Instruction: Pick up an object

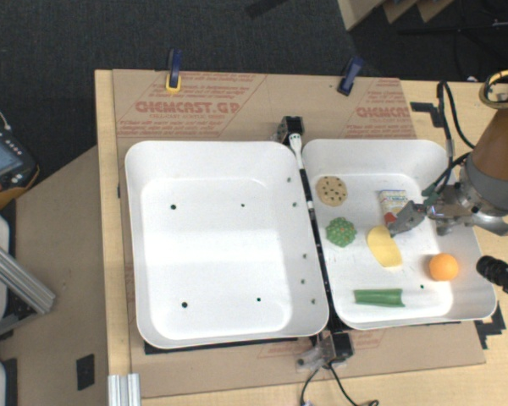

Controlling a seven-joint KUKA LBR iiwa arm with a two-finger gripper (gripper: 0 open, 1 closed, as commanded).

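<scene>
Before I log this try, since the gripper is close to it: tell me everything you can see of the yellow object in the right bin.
The yellow object is a smooth, rounded, matte lump, like plastic toy food, with no markings visible. It lies tilted on the floor of the right bin, near the middle. The gripper hangs just above its upper end; contact cannot be judged. Nothing else touches it.

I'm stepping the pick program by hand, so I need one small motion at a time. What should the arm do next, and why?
Probably a short drop toward the yellow block. The gripper hangs in the right bin, between the small carton and that block, with nothing seen in its grasp. The block lies nearest its tip and apart from the green ball and the orange.
</scene>
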